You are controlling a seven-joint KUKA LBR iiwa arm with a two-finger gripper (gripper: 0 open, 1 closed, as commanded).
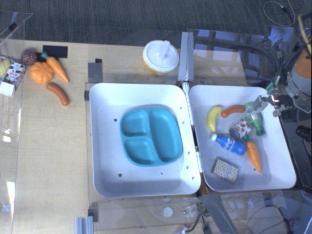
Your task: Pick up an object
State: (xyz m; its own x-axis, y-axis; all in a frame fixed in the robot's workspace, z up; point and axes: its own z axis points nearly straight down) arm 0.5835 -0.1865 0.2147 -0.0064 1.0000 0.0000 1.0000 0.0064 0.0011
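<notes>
The arm is seen at the far right, its orange band by the picture's edge, with the wrist reaching left over the right bin. The gripper is held above that bin's far right corner, near the green bottle. Whether anything is gripped cannot be told. In the right bin are laid a yellow banana, an orange sausage, a small can, a blue bottle, a carrot and a speckled sponge. The left bin is occupied by a blue divided tray. A white lidded cup is set on the bench beyond the bins.
</notes>
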